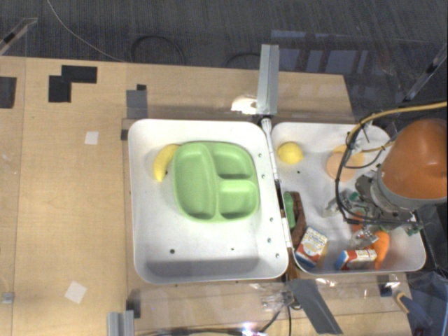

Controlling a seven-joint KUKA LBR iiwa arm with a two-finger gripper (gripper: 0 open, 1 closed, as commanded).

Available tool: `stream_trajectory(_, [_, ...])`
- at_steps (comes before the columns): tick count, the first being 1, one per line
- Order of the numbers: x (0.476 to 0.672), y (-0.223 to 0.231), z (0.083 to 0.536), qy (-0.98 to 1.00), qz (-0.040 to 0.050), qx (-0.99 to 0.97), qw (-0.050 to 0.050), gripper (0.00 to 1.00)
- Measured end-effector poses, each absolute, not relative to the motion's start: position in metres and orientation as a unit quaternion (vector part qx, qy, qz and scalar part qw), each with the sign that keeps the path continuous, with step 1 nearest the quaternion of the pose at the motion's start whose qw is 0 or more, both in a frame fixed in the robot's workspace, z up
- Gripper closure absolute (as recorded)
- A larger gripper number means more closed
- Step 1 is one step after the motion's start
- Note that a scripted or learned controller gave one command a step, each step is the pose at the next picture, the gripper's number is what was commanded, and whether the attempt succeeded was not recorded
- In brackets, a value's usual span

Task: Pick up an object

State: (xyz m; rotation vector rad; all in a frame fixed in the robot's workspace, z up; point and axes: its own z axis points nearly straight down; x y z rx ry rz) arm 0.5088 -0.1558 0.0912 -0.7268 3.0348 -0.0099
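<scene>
From my remote seat, the likeliest thing to pick is the carrot (380, 246), a small orange piece in the lower right of the frame, lying in the lower right corner of the right bin (318, 140). It sits directly beneath the arm's wrist, just below and slightly left of where I place the gripper (378, 224). The carrot's long axis seems to run up and down the frame, though part is covered. Cables and the wrist hide the gripper's tip, so I cannot tell whether it is released or clenched, and I see nothing held. Touching the carrot on its left is a small carton (355, 258) lying on its side; further left, another carton (311, 246). A yellow lemon (290, 152) rests well apart, upper left in that bin. The left bin (150, 243) holds a green divided tray (213, 180) and a banana (163, 162).
</scene>
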Motion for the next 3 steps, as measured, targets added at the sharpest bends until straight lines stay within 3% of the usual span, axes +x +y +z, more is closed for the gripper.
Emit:
stream_trajectory(1, [0.514, -0.155, 0.106, 0.972, -0.0063, -0.235, 0.018, 1.00])
stream_trajectory(2, [0.513, -0.184, 0.152, 0.905, -0.0030, -0.426, 0.004, 1.00])
stream_trajectory(3, [0.513, -0.183, 0.151, 0.905, -0.0021, -0.426, 0.004, 0.00])
